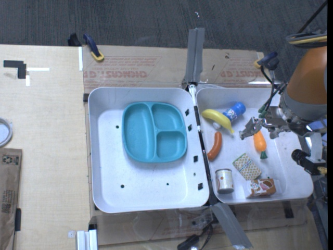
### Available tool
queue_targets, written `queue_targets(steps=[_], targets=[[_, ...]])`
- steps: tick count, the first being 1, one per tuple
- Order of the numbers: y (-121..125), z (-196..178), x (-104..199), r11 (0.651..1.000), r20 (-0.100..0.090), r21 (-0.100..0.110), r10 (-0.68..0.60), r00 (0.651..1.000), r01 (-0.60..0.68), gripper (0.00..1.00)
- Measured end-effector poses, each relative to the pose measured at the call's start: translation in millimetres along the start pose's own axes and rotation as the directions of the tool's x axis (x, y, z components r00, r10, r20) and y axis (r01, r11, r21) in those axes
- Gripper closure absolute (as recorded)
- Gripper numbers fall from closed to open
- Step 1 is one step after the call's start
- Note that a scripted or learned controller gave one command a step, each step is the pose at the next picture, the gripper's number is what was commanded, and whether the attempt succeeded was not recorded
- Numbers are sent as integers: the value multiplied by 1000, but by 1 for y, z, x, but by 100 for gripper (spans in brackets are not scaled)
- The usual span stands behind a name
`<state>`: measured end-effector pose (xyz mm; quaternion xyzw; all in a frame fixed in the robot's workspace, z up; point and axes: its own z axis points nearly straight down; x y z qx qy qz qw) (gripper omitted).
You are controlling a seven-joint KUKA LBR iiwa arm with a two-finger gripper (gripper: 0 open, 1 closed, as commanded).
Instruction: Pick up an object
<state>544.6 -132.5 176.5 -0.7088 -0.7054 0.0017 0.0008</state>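
My gripper (pixel 258 130) hangs over the right bin (pixel 291 194), with the arm coming in from the right. Its fingers stand open, spread to either side of an orange carrot (pixel 260 143) that lies just below them on the bin floor. Nothing is lifted between the fingers. In the same bin a yellow banana (pixel 217 119) lies next to a blue bottle (pixel 234 111). A red-brown sausage (pixel 214 146) lies toward the left wall. A small tin can (pixel 224 181), a checked green packet (pixel 246 166) and a brown snack box (pixel 261 187) sit along the front.
The left bin (pixel 104 191) holds a teal divided plate (pixel 155 132). A grey divider post (pixel 195 53) stands behind the wall where the two bins meet. Clamps (pixel 92 48) sit on the cardboard at the back. A tape roll (pixel 3 133) lies at the far left.
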Motion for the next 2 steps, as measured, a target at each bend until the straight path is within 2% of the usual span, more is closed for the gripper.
queue_targets(steps=[1, 2], targets=[[-38, 57, -30, 992, -1, -1, -127, 992, 127, 0], [26, 85, -71, 996, -1, -2, -93, 996, 93, 0]])
